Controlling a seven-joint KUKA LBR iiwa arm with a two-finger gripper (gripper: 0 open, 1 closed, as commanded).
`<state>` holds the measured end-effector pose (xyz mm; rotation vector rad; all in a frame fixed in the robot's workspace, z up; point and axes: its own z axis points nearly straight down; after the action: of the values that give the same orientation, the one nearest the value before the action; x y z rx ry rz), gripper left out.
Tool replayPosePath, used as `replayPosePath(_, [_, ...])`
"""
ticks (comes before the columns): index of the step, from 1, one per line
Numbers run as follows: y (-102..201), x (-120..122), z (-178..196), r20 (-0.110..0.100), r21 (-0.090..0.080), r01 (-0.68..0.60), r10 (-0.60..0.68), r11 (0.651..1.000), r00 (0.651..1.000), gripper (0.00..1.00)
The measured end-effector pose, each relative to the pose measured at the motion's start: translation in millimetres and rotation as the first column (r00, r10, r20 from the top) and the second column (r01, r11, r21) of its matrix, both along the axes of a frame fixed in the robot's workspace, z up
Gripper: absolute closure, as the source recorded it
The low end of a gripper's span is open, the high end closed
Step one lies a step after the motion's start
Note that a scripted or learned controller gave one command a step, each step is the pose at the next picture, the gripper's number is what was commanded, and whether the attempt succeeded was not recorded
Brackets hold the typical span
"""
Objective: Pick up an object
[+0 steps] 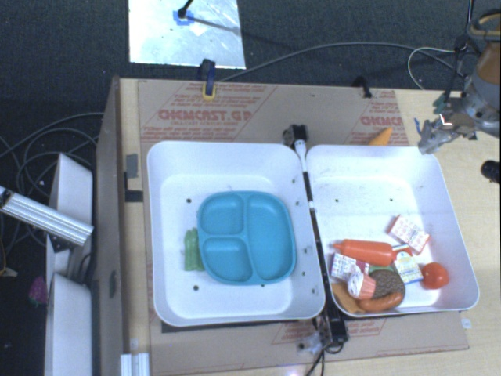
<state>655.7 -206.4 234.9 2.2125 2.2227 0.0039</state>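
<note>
- The pincer (433,134) sits up by the right bin's (454,210) far corner; open or shut, I cannot tell.
- The toy food pile (380,269) lies well below it.
- The blue plate (246,237) is far to its left.

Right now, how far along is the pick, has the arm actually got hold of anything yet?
Nothing looks picked yet. The gripper sits above the far right corner of the right bin, with no object seen between its fingers. The carrot, tomato and the other toys lie in the bin's near end, apart from the gripper. Reaching over, grasping and lifting are all left.
</note>
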Motion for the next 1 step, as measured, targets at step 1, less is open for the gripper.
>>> replayPosePath(1, [-0.1, -16.0, -27.8, -0.003, 0.001, 0.002, -0.002, 1.000, 1.000, 1.00])
